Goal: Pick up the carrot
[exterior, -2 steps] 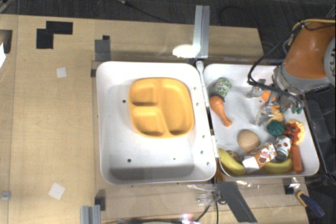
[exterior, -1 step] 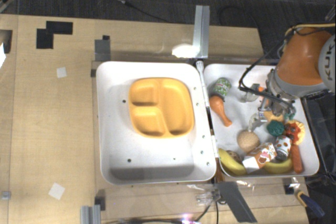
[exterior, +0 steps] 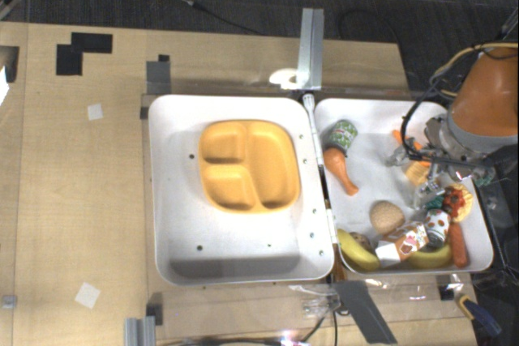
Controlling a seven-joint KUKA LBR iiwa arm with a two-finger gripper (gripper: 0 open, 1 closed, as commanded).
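The carrot (exterior: 340, 171) lies in the right bin (exterior: 369, 111), close to its left wall and just near of a green can (exterior: 342, 134). Its long axis runs on a slant: the thick end points far and left, at the can, and the thin tip points near and right, toward a brown round thing (exterior: 387, 216). Nothing lies on top of it.

The gripper (exterior: 431, 184) hangs over the right part of the same bin, above a heap of small toys (exterior: 442, 211). The carrot is therefore to the left of the gripper and a little farther, with bare bin floor between them. The gripper must go left across the bin, and I think it should close across the short width of the carrot.

Whether the gripper is spread or closed I cannot tell, because the wrist and cables hide it.
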